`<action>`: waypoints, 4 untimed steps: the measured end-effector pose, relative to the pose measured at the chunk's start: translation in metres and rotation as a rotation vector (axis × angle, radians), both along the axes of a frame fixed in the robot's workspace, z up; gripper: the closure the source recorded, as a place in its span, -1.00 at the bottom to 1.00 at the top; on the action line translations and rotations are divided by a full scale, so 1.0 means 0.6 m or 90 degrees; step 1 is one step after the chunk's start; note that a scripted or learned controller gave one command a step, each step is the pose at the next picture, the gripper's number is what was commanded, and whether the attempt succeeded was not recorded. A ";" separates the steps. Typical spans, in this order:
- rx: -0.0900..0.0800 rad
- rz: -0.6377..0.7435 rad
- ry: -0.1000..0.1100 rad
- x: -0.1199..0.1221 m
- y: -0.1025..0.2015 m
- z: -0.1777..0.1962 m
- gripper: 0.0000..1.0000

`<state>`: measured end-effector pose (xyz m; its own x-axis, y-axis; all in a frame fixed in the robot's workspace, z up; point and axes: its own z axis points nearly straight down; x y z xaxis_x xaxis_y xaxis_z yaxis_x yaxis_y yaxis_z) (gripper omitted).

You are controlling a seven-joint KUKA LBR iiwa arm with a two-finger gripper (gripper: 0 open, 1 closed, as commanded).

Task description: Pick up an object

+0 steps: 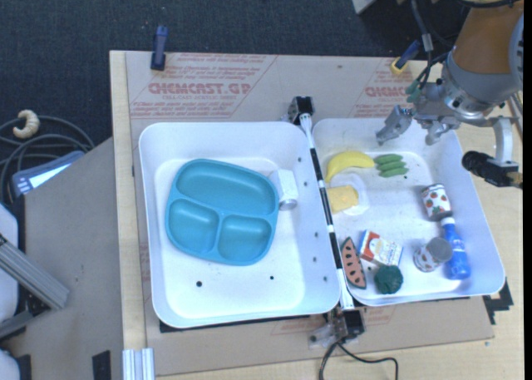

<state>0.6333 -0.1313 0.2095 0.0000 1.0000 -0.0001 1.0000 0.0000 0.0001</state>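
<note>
Two shallow white bins are sitting side by side on a cardboard-topped bench, seen from above at a slant. The left bin point(158, 229) is holding a blue divided plate point(221, 210) with three compartments, and a small white and silver object point(287, 191) is lying just beside the plate's right edge.

The right bin point(482, 229) is holding a scatter of toy food. A yellow banana point(347, 162) is lying curved in the upper left of this bin, with a green pea pod point(391, 165) just to its right. A pale yellow block point(342, 197) is sitting below the banana. Farther down, a watermelon slice point(351, 262), a red and white carton point(379, 249) and a dark green lump point(387, 279) are clustered near the bin's lower edge. On the right side are a small patterned can point(435, 200), a grey round object point(429, 255) and a blue bottle point(454, 252).

The grey arm with its orange band is reaching in from the upper right of the frame. Its gripper point(413, 125) is hovering over the upper part of the right bin, above and to the right of the pea pod. Its two fingers are spread apart, and nothing is between them.
</note>
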 end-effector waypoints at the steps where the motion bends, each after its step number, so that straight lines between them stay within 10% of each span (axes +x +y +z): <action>1: 0.000 0.000 0.002 -0.006 -0.020 -0.185 -1.00; 2: -0.001 0.001 0.007 0.053 -0.052 -0.203 -1.00; 3: 0.001 0.001 0.001 0.056 0.062 -0.207 -1.00; 4: 0.000 0.001 0.000 0.056 0.061 -0.190 1.00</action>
<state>0.6671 -0.0945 0.0957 -0.0017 1.0000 -0.0004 1.0000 0.0017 0.0002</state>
